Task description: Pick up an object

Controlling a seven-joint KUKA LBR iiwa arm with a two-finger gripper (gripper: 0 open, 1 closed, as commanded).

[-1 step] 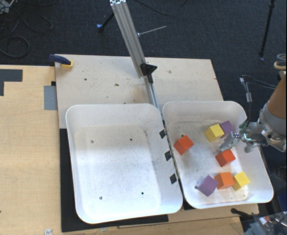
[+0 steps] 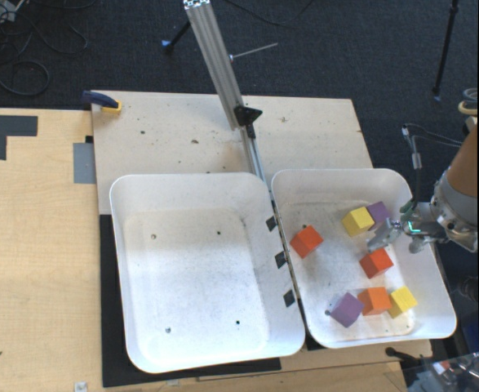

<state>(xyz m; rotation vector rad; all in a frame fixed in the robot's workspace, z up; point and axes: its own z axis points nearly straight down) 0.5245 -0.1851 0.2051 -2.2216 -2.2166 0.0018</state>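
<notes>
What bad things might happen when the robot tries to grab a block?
The gripper sits between the purple block and a red block, so it might knock one instead of grabbing it. The purple block touches the yellow block, so both may shift together. It is also near the right bin's rim and could bump it.

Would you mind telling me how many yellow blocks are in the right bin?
2. One yellow block sits near the bin's far side, touching a purple block. The other yellow block lies near the front right corner, beside an orange block. Nothing suggests any hidden ones.
</notes>
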